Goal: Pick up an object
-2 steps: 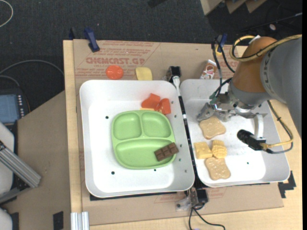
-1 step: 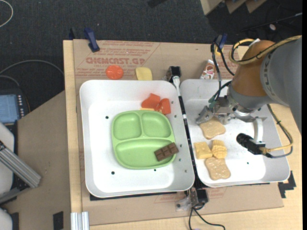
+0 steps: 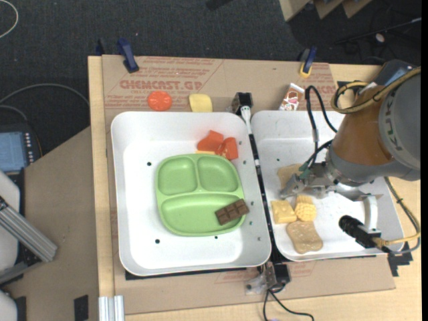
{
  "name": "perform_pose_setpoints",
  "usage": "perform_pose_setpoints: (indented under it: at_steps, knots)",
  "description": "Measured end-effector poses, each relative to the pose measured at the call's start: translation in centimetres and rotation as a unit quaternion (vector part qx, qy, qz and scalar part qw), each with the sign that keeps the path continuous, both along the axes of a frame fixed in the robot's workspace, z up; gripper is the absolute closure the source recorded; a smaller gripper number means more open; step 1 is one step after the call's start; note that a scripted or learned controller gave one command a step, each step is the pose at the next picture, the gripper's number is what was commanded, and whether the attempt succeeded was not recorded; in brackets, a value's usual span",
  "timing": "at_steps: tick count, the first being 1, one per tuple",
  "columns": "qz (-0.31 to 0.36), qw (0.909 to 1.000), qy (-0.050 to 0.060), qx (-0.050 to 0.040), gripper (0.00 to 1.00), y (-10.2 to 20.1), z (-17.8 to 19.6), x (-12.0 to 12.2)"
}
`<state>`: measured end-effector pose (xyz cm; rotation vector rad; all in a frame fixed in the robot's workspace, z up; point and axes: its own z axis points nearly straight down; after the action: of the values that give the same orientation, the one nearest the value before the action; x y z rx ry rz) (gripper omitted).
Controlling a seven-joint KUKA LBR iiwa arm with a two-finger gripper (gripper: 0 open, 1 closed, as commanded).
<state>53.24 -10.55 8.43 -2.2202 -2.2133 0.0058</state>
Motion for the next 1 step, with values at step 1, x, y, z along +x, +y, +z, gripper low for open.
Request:
perform_pose_setpoints:
  at_steps: [1]
  knots:
    - [0.001, 1.0000, -0.002, -0.0002, 0.00, 0.21, 0.05, -3.07]
